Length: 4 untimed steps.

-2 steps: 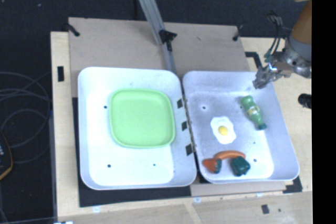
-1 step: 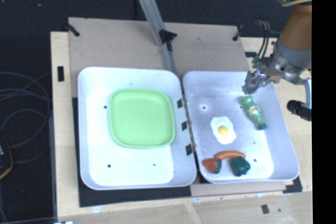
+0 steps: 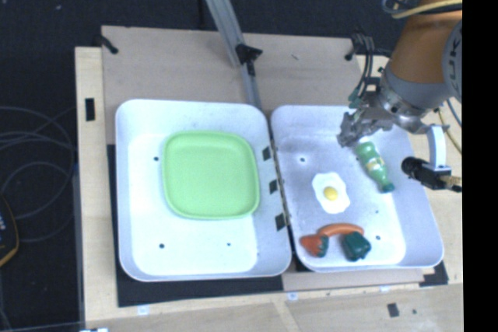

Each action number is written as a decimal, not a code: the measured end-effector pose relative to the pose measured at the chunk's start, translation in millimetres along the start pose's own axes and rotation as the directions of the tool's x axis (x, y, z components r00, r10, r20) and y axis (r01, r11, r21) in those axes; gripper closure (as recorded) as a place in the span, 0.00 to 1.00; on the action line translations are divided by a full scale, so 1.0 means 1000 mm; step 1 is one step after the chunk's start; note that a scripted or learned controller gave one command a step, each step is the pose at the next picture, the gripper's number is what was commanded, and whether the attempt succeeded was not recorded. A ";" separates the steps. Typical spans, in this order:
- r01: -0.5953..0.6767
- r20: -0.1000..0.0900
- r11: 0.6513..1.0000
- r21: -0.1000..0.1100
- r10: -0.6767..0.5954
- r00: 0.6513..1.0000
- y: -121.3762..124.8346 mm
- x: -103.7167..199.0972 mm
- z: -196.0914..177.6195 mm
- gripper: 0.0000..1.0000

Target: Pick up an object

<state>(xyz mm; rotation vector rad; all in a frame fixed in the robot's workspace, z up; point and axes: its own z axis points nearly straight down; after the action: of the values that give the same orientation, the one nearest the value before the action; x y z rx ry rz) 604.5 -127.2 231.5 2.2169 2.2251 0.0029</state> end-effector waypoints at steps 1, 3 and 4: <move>0.000 0.000 1.000 0.001 0.000 1.000 -0.003 0.054 0.005 1.00; 0.000 0.000 1.000 0.001 0.000 1.000 -0.037 0.153 0.014 1.00; 0.001 -0.001 1.000 0.000 -0.001 1.000 -0.049 0.201 -0.001 1.00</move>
<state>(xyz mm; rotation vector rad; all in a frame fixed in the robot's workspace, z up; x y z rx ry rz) 554.3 73.4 232.9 2.2166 2.2261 0.0035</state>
